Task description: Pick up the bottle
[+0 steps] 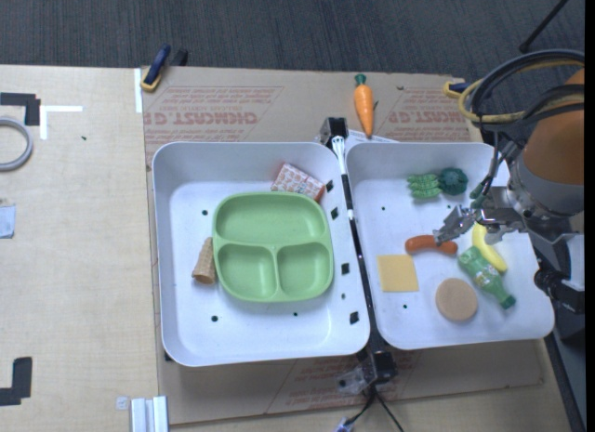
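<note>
we find the bottle lying on its side in the right bin, near that bin's right wall, its darker green cap end pointing toward the lower right corner. a yellow banana rests against its upper end, touching or overlapping it, and a round tan disc sits just beside it to the left. further left lie a yellow cheese slice and a sausage; green vegetables sit near the bin's far edge.

the gripper hangs just above the sausage's right end and the banana, its metal fingers spread apart with nothing between them. it is close to the bottle but not over it.

we judge the bottle a small, light plastic toy: stiff, smooth, likely to roll or squirt sideways if pinched off centre. the best hold looks to be across the middle of the body, fingers straddling its width, clear of the banana. the left bin carries a green divided plate.
</note>
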{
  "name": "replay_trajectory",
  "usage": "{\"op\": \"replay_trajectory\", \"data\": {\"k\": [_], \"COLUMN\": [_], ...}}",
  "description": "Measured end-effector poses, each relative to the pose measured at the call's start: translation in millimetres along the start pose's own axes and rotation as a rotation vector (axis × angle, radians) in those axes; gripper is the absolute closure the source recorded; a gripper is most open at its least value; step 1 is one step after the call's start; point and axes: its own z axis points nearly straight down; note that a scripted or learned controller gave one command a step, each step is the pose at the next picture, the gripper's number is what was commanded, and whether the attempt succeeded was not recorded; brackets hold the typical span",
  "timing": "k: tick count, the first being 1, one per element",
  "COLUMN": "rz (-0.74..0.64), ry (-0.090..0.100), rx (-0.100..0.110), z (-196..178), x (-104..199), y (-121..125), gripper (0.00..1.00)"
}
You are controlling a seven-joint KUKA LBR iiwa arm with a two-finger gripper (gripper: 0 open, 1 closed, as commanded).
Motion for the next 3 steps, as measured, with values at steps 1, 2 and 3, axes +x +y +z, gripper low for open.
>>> {"op": "replay_trajectory", "data": {"k": [1,2,3], "rz": [0.001,0.104,0.321], "ry": [-0.001,0.0,0.001], "rx": [-0.001,0.0,0.002], "z": [-9.4,-60.6,-19.8], "x": [-0.4,11.2,-3.2], "y": [0.4,-36.3,-36.7], "gripper": [1.0,1.0,1.0]}}
